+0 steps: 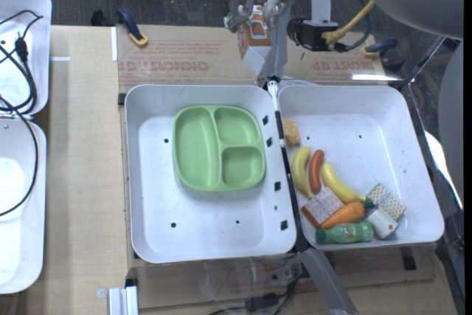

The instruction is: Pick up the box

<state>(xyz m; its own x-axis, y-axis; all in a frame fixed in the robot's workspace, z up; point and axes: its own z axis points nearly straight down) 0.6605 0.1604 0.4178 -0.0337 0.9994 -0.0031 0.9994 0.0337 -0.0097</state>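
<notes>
Two fingers point(254, 7) clenched on box point(254, 37) | raised beyond both bins' point(140, 158) far rims

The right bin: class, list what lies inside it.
Inside the right bin lie a bread piece, two bananas, a sausage, a carrot, a green bottle and small cartons. Whatever lies beneath that pile is covered.

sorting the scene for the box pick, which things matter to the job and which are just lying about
For the job:
gripper, raised above the bins
orange and white box between its jaws

Lying about:
green divided plate
two bananas
sausage
carrot
green bottle
</notes>
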